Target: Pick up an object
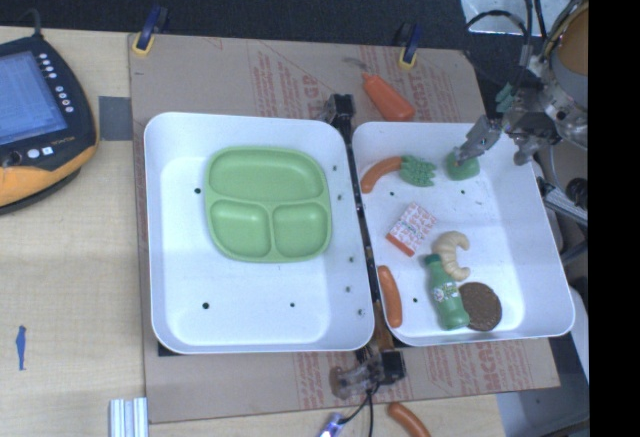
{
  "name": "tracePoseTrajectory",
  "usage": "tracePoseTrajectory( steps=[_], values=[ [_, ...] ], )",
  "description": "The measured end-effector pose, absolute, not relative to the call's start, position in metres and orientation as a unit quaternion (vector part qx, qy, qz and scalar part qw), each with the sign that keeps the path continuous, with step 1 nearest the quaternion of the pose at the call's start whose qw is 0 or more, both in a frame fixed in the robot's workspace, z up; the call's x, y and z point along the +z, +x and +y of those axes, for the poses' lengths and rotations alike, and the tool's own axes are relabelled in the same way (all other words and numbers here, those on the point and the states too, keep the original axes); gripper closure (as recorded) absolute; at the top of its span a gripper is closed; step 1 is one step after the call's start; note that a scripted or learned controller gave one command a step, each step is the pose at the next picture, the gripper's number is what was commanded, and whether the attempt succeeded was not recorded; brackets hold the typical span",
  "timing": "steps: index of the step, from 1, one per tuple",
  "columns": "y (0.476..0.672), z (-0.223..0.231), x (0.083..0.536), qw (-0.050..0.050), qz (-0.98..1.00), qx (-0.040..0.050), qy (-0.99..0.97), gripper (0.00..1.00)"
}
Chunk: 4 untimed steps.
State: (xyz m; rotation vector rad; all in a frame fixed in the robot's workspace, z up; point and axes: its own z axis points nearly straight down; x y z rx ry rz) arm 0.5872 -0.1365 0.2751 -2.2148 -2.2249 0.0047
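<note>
My gripper hangs over the back right corner of the right bin, open, with nothing between its fingers. Its left fingertip sits right above a small round green piece on the bin floor; whether they touch I cannot tell. Further left in that bin lie an orange sausage and a green leafy toy. Toward the front are a red-and-white packet, a pale croissant, a green bottle, a brown cookie and a second sausage.
The left bin holds a green divided plate. An orange carrot lies on the cardboard behind the bins, another orange piece in front. A teach pendant rests at far left. Clamps join the bins.
</note>
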Motion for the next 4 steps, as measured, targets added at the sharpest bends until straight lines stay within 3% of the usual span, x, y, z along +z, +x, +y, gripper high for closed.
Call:
tracePoseTrajectory(
  steps=[1,2,3,4],
  values=[
    [0.584,-0.163,0.095,-0.002,-0.708,-0.0001,-0.706,0.00],
    [0.514,-0.097,0.095,-0.002,-0.709,-0.0013,-0.705,0.00],
    [0.561,-0.213,0.092,0.001,-0.708,0.0011,-0.706,0.00],
    [0.637,-0.212,0.092,0.003,-0.708,0.0016,-0.706,0.00]
  ],
)
